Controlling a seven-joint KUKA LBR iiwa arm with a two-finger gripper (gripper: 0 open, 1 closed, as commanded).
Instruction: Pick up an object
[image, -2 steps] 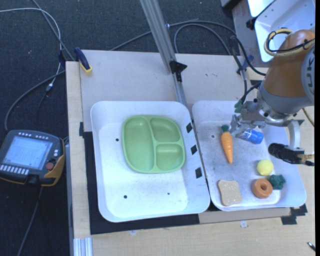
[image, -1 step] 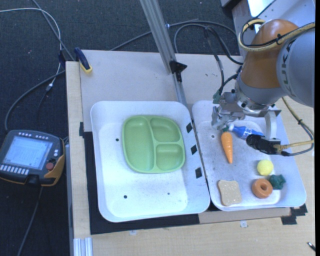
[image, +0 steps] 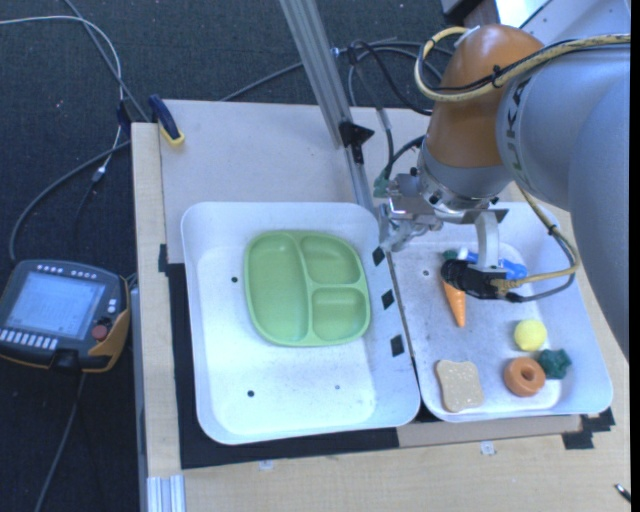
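Observation:
My gripper (image: 397, 230) hangs over the far left corner of the right bin (image: 590, 385), close to the wall between the two bins. It is above and to the left of an orange carrot (image: 456, 302). Nearer the front lie a yellow ball (image: 530, 334), a brown donut (image: 523, 376), a slice of toast (image: 459, 384) and a dark green piece (image: 556, 361). A blue item (image: 514, 268) peeks out behind the wrist hardware. Nothing shows in the gripper's grasp.
The left bin (image: 215, 400) holds a green divided plate (image: 305, 287). A metal post (image: 325, 70) rises behind the bins. A teach pendant (image: 60, 312) lies off the bench at the left. A blue and yellow clamp (image: 166, 120) grips the bench's far left corner.

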